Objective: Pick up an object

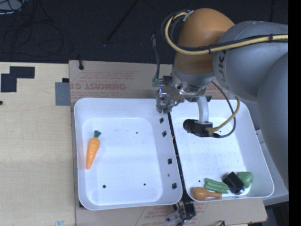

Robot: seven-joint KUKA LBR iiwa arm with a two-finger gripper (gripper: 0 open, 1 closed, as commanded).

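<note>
1. Nearest the camera, the right bin [263, 173] holds a cluster in its near corner: green pod [216, 185], black block [233, 182], tan piece [205, 193].
2. I judge the carrot [92, 148], alone in the left bin [117, 192], the easier pick, with open room all round.
3. The claw [164, 102] hovers at the divider; I cannot tell its opening.

We are looking at a robotics lab bench. The grey arm [249, 55] with its orange band reaches over two white bins [164, 201] set on a cardboard sheet [117, 79]; beyond the gripper [165, 102], loose cables [28, 4] trail across dark flooring, and left of it lies a pale wooden bench top [33, 164].
</note>
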